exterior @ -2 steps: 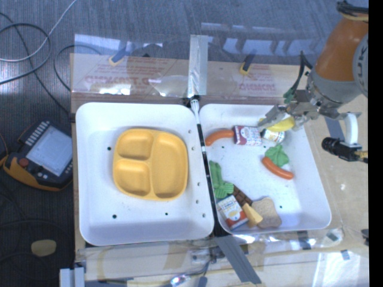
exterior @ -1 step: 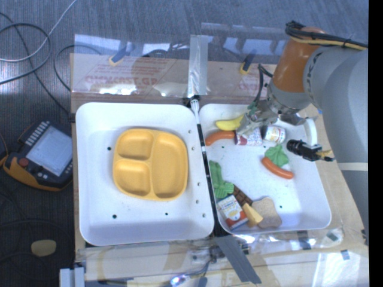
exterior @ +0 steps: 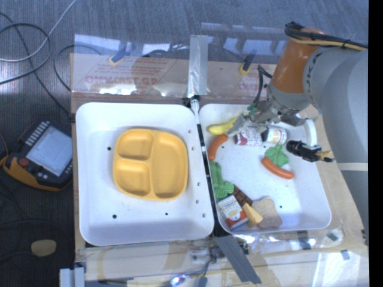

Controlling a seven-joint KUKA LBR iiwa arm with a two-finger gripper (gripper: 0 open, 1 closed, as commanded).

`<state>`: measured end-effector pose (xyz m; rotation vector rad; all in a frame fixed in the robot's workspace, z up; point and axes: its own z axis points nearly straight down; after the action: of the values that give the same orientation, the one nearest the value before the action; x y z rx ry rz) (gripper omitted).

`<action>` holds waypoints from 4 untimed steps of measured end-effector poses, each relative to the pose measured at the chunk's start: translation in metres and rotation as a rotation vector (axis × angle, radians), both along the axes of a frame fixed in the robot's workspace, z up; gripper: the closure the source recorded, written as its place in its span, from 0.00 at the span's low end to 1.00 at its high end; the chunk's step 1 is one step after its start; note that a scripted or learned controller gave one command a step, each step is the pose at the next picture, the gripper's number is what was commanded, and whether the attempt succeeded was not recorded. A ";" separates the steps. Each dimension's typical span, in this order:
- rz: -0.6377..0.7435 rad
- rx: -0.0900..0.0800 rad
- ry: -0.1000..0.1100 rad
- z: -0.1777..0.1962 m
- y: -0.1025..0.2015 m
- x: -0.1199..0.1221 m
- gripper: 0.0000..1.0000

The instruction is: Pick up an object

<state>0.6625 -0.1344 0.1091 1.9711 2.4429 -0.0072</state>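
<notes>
**Arm reaching low over the right bin**

Camera view: the gripper [exterior: 254,115] is hanging over the right bin [exterior: 311,211], its fingertips too blurred to show whether it is grasping anything; I cannot tell. A small white bottle [exterior: 260,137] is lying just below it, beside a curved yellow banana [exterior: 222,125]. In the left bin [exterior: 96,220], a glossy yellow divided plate [exterior: 151,163] is sitting.

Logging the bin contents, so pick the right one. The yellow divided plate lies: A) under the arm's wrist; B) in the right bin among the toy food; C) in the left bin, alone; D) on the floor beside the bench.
C: the yellow divided plate sits flat in the left bin with nothing else around it, while the toy food lies in the right bin.
</notes>
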 end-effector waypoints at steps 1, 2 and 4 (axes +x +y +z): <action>-0.071 0.000 0.004 -0.011 0.001 0.007 0.00; -0.069 -0.003 0.017 -0.002 0.001 0.005 1.00; -0.086 -0.004 -0.031 -0.011 0.021 -0.059 0.00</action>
<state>0.6033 -0.1137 0.0978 2.0568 2.3363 0.0186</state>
